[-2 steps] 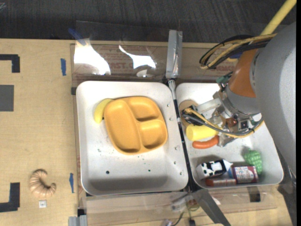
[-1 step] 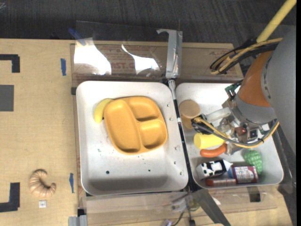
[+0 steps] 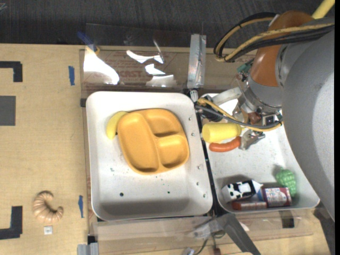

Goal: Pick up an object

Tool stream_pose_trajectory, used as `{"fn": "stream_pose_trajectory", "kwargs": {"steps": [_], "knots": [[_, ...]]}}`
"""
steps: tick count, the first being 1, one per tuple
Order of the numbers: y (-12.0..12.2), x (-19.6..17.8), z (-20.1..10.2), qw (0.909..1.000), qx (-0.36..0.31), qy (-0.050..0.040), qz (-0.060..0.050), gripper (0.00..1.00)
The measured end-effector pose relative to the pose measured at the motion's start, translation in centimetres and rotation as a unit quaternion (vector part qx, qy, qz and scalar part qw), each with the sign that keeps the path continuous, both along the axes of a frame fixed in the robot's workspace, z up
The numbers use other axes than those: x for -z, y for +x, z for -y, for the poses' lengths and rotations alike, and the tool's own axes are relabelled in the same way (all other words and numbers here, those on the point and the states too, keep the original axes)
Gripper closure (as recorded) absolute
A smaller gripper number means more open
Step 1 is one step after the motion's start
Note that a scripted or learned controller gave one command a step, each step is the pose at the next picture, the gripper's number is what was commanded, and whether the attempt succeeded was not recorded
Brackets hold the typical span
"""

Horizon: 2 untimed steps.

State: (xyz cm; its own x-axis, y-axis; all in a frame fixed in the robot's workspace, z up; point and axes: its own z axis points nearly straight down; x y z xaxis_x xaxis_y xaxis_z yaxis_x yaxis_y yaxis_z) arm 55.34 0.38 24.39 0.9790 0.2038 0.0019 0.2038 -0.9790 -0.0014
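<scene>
My gripper (image 3: 248,137) hangs low over the upper part of the right bin (image 3: 300,179), under the grey wrist and orange band. Just to its left lies a yellow cylinder-shaped object (image 3: 220,132), touching or nearly touching the gripper. An orange-red chili-shaped object (image 3: 226,145) lies right below the yellow one. At the near end of the same bin sit a black-and-white cow toy (image 3: 241,189), a small bottle with a red label (image 3: 273,196) and a green object (image 3: 286,177).
The left bin (image 3: 101,185) holds an orange divided plate (image 3: 153,139) with a yellow banana-like object (image 3: 111,124) tucked at its left edge. A tan curled pastry-like object (image 3: 47,206) lies on the bench at the lower left. Cables loop above the wrist.
</scene>
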Motion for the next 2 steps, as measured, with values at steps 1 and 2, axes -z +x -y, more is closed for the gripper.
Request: {"fn": "stream_pose_trajectory", "kwargs": {"steps": [1,2], "knots": [[-4.6,1.4,-1.0,0.9996,-0.029,0.0002,-0.004,1.00],[-3.6,0.0,-6.4,0.9996,-0.027,-0.0003,-0.001,1.00]]}}
